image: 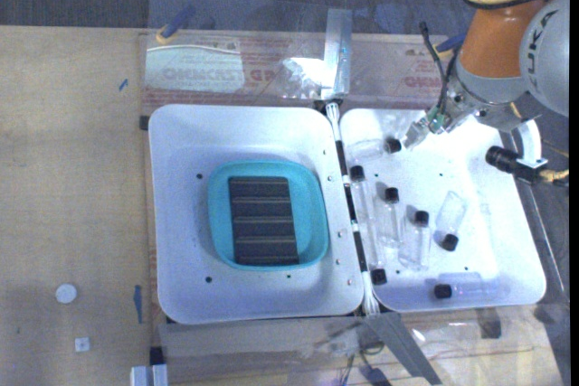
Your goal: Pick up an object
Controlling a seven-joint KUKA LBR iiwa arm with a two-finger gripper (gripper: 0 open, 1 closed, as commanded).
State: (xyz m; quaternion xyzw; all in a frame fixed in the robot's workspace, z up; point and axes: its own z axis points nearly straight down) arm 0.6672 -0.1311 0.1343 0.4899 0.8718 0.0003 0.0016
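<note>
Wooden bench [72, 194] under us, dark ribbed floor beyond it, two shallow white bins side by side on top.

We count about seven small clear plastic vials [418, 235] with black caps in the right bin [507, 276]. They are see-through against the white, so the bodies are hard to trace and the count leans on the caps. Most lie on their sides, scattered well apart: one near the far left corner, a few along the left wall, a couple mid-bin, one near the front edge.

Left bin [181, 149] holds one teal tray [217, 212], a rounded rectangle with a smooth raised rim. One dark grey ribbed block [263, 220] sits in it, four flat bands across.

Arm [507, 32] comes in from the right, its glossy orange band high over the far right corner of the right bin, wrist angled down and left. Gripper [425, 129] sits low over the far part of that bin, just beside the vial near the corner. We can't tell whether the fingers are open or closed; too small and blurred. We see nothing between them.

Clear plastic sheeting [235, 68] with faint printed lettering lies behind both bins, crinkled and shiny. One small white disc [65, 293] lies on the bench at left.
</note>
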